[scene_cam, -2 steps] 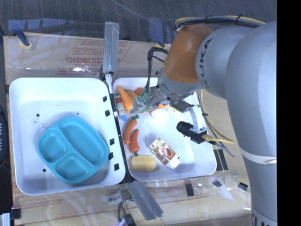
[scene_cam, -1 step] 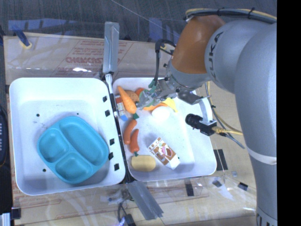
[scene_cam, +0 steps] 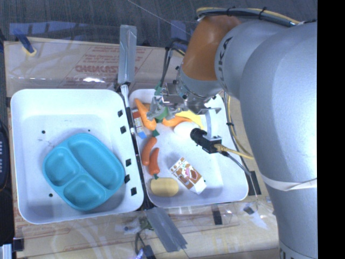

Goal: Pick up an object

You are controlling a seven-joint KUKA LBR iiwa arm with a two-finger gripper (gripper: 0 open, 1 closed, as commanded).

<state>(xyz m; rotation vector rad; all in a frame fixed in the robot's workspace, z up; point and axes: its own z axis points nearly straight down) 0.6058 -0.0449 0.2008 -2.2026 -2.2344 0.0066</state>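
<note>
Fingers [scene_cam: 158, 108] state unclear, low at right bin's [scene_cam: 232, 190] far-left corner over a carrot [scene_cam: 143, 114] whose long axis runs far-to-near along the left wall.

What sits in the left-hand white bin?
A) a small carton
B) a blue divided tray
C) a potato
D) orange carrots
B: the blue divided tray lies alone in the left bin, while the carton, carrots and potato lie in the right bin.
</note>
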